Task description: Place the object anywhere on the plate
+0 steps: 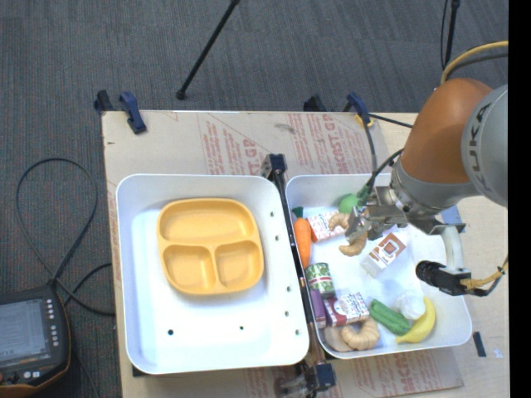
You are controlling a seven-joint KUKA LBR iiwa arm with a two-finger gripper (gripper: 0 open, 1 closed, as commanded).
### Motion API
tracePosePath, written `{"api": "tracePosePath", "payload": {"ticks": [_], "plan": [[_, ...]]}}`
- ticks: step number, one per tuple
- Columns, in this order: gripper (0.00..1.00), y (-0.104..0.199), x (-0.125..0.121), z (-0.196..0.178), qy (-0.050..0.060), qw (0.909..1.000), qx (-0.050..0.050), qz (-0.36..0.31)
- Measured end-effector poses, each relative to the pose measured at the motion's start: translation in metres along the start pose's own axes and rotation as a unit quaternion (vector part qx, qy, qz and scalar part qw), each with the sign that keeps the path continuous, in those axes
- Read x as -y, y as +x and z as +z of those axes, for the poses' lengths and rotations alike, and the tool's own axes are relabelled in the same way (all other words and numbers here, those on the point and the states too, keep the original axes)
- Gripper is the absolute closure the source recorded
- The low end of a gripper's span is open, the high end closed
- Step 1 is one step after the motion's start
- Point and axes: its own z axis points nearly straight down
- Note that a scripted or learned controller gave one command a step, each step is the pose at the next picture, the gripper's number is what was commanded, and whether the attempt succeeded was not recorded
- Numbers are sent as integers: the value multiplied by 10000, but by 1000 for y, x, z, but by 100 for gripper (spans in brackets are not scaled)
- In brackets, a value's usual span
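Pincer point(362, 225) over right bin point(455, 328) – grip state unclear, croissant point(355, 245) just beneath; yellow plate point(211, 245) in left bin point(141, 322)

My plate point(211, 245) is plain yellow-orange in a white bin point(145, 322). Other white bin point(452, 326): orange carrot point(304, 240), yellow banana point(421, 325), green can point(319, 278), brown-and-white carton point(385, 253).

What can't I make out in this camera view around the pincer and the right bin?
- Pincer: its tips blur into a croissant-like piece; open, shut or holding is unclear.
- Right bin: the arm covers its upper right corner.
- Small carton: label too small to read.
- Green item: partly hidden by the wrist.
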Motion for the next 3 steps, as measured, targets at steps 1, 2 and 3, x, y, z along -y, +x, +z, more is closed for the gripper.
{"api": "tracePosePath", "payload": {"ticks": [1, 2, 3], "plan": [[100, 75, -85, 15, -6, 10000, -4, -2], [100, 41, -76, -109, -32, 10000, 6, 6], [100, -24, -20, -151, -24, 10000, 10, 14]]}}
